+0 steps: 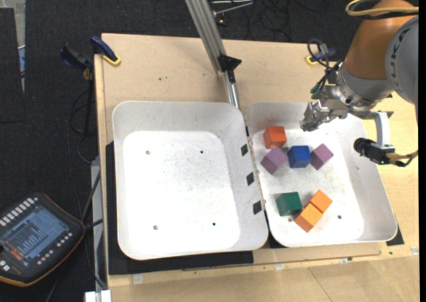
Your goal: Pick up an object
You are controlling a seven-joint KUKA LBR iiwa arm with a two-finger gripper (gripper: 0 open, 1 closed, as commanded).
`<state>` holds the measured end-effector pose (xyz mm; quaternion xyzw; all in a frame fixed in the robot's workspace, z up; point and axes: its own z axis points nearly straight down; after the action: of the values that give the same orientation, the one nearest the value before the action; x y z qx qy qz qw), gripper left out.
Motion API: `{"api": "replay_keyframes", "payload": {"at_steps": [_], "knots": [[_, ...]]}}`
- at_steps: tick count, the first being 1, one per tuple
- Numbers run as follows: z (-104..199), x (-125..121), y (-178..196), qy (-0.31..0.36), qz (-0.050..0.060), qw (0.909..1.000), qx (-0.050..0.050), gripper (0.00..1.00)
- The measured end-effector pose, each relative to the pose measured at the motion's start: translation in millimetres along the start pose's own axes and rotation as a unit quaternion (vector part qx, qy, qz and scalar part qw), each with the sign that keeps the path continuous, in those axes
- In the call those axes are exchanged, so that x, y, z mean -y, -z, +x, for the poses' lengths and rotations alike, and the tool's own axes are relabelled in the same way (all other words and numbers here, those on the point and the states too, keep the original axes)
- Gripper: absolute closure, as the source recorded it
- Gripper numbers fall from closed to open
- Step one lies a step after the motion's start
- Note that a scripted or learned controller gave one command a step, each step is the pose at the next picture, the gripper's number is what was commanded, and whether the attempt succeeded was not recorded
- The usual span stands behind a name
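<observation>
Orange blocks (313,209) lie nearest; fingers (311,121), state unclear, hover above red block (274,136).

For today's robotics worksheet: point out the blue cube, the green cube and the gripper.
blue cube (299,155), camera view, top face.
green cube (289,202), camera view, top face.
gripper (311,121), camera view, finger end.

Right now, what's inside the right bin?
The right bin holds seven blocks: red, blue, two purple, green, and two orange. The hand hangs over its far edge, hiding the floor beneath it.
</observation>
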<state>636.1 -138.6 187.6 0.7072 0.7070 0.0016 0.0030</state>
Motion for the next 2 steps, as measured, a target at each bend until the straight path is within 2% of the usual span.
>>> {"api": "replay_keyframes", "payload": {"at_steps": [1, 2], "knots": [[-3.2, 4.7, 61.5, 0.001, -0.001, 1.0000, 0.000, 1.00], [-3.2, 3.9, 69.6, 0.001, 0.002, 1.0000, 0.000, 1.00]]}}
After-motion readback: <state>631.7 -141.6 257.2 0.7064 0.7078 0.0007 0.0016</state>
